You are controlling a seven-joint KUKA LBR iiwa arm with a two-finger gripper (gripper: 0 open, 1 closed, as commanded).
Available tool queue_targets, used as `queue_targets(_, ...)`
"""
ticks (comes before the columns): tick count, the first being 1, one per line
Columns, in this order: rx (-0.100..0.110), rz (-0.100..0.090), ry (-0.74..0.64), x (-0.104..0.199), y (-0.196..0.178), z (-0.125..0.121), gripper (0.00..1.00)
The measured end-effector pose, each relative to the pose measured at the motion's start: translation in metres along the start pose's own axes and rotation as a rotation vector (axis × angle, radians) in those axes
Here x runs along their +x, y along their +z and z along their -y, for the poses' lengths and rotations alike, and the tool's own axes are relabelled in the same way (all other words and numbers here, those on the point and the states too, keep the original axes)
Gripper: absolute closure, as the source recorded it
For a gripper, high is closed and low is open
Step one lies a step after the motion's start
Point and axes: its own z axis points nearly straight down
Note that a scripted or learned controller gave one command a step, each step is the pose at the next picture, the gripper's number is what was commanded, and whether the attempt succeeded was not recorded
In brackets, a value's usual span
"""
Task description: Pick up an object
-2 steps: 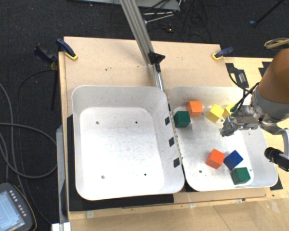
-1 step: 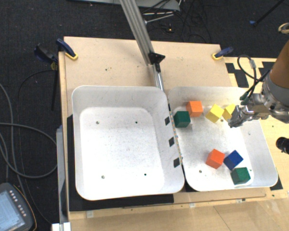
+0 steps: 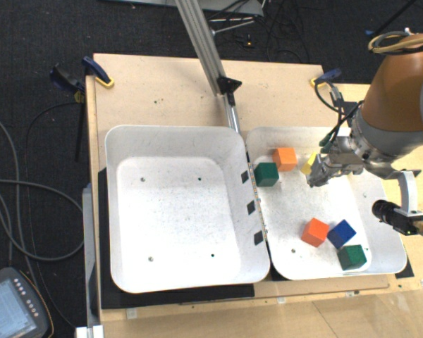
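Where yellow block [image 3: 306,165] lies, tool [image 3: 317,178] just beside it.

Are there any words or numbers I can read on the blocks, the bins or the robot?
None can be read.
Blocks: plain coloured faces, no letters.
Bins: white with small specks, no writing.
Arm: no readable label.
Screen at the lower left corner: too blurred to read.

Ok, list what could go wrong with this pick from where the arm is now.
1. The claw sits over a small yellow block close to the orange cube and dark green cube; closing might knock those neighbours.
2. The yellow block is mostly hidden under the claw, so the grasp may be off-centre and slip.
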Motion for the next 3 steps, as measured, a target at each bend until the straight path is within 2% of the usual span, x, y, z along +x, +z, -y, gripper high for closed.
queue_targets(1,0.000,-0.001,-0.001,0.062,0.006,-0.007,1.00)
queue_targets(2,0.000,-0.001,-0.001,0.114,0.003,0.000,1.00)
queue_targets(3,0.003,0.000,-0.001,0.170,0.022,-0.001,1.00)
